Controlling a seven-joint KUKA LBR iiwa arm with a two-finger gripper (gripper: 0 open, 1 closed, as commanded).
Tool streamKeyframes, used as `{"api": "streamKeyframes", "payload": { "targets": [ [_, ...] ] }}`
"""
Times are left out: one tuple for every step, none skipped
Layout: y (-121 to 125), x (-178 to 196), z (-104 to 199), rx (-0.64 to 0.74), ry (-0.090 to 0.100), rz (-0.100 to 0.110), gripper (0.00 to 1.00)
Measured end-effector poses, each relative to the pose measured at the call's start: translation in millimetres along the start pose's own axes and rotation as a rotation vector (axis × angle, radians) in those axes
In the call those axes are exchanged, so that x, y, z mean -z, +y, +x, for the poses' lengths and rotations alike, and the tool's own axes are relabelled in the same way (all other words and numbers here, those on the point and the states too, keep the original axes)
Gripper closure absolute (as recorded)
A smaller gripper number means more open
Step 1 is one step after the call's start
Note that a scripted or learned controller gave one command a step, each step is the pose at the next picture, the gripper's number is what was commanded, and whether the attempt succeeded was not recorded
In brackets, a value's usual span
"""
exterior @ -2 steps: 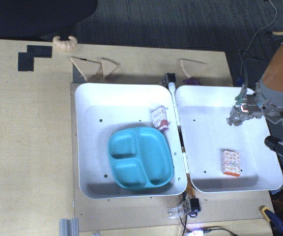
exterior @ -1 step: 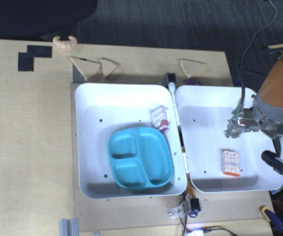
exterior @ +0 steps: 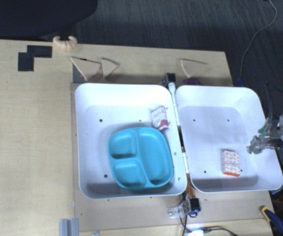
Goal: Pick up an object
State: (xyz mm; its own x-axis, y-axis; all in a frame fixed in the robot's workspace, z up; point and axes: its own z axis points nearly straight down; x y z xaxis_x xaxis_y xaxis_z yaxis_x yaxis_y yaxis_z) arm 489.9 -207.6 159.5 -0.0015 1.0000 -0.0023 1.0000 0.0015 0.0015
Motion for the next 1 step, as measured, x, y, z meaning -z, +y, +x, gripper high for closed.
{"api": "streamKeyframes", "payload": {
  "targets": [
    [76.5, 52.3, 94.1, 0.005, 0.004, -0.003, 1.0]
  ]
}}
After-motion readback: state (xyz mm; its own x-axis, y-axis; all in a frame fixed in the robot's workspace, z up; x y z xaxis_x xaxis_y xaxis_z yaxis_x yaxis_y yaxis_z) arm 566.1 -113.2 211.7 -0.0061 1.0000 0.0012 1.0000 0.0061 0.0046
